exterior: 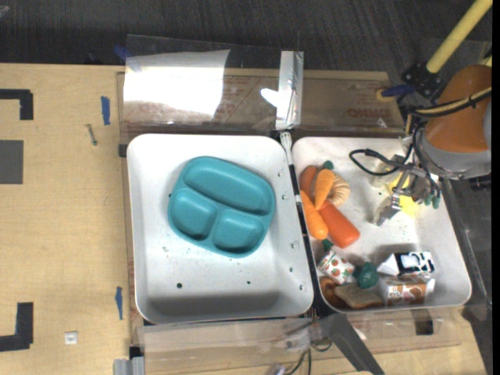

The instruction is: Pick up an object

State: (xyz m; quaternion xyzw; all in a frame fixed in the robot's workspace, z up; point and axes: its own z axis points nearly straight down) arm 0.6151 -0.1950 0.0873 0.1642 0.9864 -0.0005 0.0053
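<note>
The right bin point(457, 244) holds a pile of toy food. Two orange carrots point(326, 219) lie along its left wall beside a tan fuzzy piece point(337, 187). My gripper point(393, 203) hangs low over the bin's upper right part, reaching in from the right under the arm's orange band point(462, 127). Something small and yellow point(407, 202) lies right at the gripper, and I cannot make out whether it is held. Along the front wall sit a white-and-black carton point(411, 262), a red-labelled box point(406, 291), a teal piece point(365, 274) and a spotted white can point(336, 266).
A teal divided plate point(221, 204) lies in the left bin point(156, 272). A black cable point(367, 161) loops over the right bin's back part. A clear plastic divider point(289, 92) stands behind the bins. Tan bench surface point(55, 233) stretches to the left.
</note>
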